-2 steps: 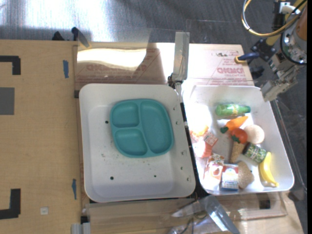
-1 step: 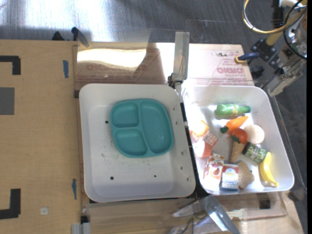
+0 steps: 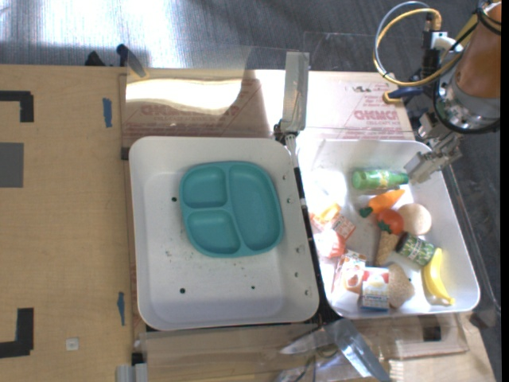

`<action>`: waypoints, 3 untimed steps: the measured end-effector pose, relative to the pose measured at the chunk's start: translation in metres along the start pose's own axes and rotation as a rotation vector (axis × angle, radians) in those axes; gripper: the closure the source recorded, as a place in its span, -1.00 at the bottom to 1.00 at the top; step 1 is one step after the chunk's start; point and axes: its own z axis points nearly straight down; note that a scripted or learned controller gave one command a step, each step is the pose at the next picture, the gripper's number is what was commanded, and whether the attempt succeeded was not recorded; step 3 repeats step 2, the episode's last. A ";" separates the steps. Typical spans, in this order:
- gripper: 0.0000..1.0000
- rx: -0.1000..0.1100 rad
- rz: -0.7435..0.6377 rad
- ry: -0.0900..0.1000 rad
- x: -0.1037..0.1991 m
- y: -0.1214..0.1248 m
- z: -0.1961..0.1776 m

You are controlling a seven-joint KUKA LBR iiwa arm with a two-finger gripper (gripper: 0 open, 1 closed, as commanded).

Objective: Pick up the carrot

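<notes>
Carrot (image 3: 385, 200) lies in right bin (image 3: 465, 249), hemmed by green bottle (image 3: 379, 179), egg (image 3: 414, 219) and can (image 3: 416, 251). Gripper (image 3: 430, 162) hovers beside bottle; finger opening cannot be told.

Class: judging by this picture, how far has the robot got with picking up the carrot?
Done: nothing yet; the carrot lies in the right bin beside the green bottle. In hand: the claw hovers over the bin's far right corner. Left: descend, grip, lift.
</notes>
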 end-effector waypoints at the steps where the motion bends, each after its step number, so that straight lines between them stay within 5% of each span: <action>1: 1.00 0.023 -0.032 0.016 0.002 0.056 -0.113; 2: 1.00 -0.003 -0.018 -0.004 0.001 0.001 0.006; 3: 1.00 -0.003 -0.018 -0.004 0.001 0.001 0.006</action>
